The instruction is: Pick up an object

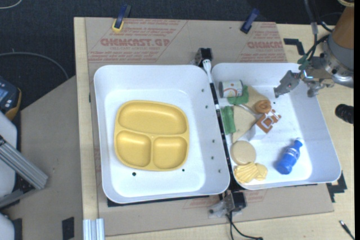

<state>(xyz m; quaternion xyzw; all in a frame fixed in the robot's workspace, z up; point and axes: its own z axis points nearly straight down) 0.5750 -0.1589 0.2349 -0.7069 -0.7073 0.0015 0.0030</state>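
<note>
While its two-finger gripper (292,85) hangs spread and empty over the right white bin (320,121), the arm would best descend squarely on the blue plastic bottle (288,157) lying near the front corner

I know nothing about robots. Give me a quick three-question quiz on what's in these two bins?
1. True or false: the yellow divided tray lies in the right bin.
2. Which item lies nearest the right bin's front right corner?
A. blue bottle
B. green tube
C. round cookie
3. Fill in: the tool hovers over the ____ bin.

Key: 1 false, it lies in the left bin. 2 A. 3 right.
</note>
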